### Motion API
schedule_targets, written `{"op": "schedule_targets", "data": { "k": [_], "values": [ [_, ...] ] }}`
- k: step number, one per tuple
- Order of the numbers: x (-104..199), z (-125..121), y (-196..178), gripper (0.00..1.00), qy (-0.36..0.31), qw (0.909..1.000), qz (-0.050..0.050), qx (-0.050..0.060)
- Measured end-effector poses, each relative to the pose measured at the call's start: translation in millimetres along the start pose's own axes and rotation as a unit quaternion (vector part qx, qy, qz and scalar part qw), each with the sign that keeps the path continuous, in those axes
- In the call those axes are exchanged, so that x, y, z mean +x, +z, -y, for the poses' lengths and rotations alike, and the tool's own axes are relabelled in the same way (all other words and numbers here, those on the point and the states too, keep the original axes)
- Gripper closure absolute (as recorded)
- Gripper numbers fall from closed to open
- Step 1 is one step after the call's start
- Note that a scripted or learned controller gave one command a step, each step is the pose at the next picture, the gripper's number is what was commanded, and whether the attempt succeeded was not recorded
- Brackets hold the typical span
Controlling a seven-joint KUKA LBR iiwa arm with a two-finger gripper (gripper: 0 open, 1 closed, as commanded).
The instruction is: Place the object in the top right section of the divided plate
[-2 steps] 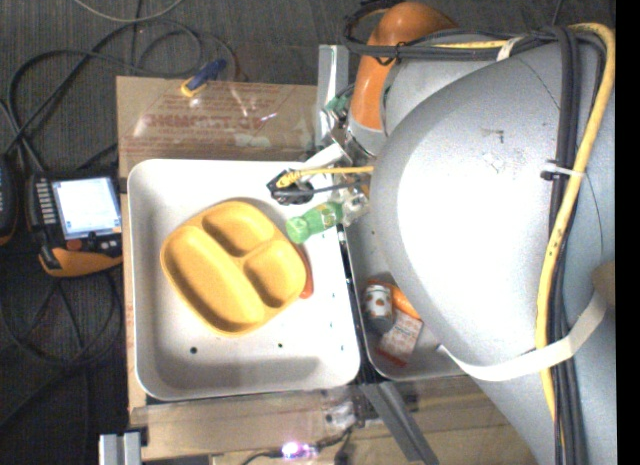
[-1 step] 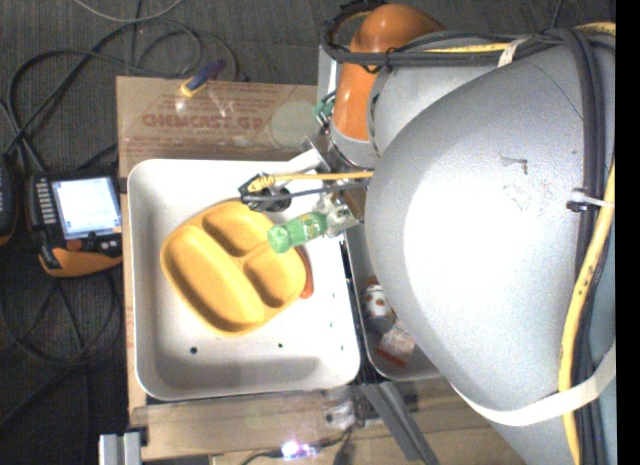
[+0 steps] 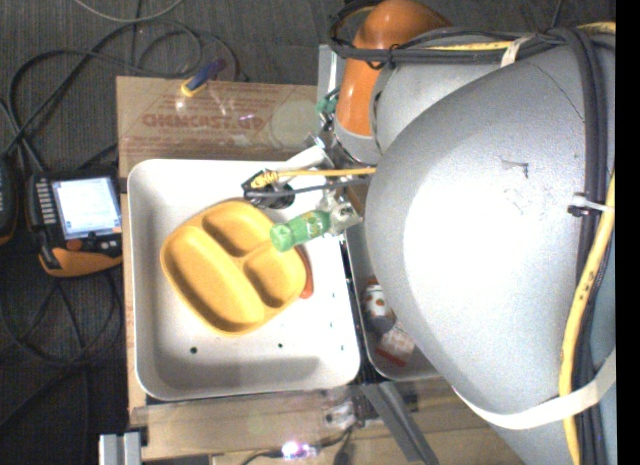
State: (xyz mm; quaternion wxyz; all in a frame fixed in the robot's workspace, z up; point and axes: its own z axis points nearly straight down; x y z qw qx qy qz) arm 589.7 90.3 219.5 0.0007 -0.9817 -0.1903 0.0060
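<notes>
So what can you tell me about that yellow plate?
The yellow plate looks like smooth plastic, with rounded corners and three dips: one big and two smaller. It lies flat but turned at a slant in the left white bin. A green thing at the arm's tip hangs over its right edge, and something orange-red peeks out beside it.

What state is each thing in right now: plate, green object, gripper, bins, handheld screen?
Divided plate: yellow, upright, lying in the left bin, tilted relative to the bin's sides.
Green object: at the plate's right edge, beside the gripper; held or resting cannot be told.
Gripper: over the left bin's right side.
Left bin: holds the plate.
Right bin: holds small items, mostly covered by the arm.
Handheld screen: lit.
</notes>
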Motion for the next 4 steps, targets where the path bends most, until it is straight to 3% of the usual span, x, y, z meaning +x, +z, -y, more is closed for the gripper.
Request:
{"op": "schedule_targets", "data": {
  "k": [1, 2, 3, 4],
  "values": [
    [-18, 38, 2, 1.0, 0.087, 0.9962, -0.003, -0.001],
    [-18, 38, 2, 0.0, 0.088, 0.9961, -0.003, -0.001],
    [41, -25, -174, 0.0, 0.04, 0.9992, -0.004, -0.002],
    [-1, -29, -208, 0.0, 0.084, 0.9965, -0.003, -0.001]
  ]
}}
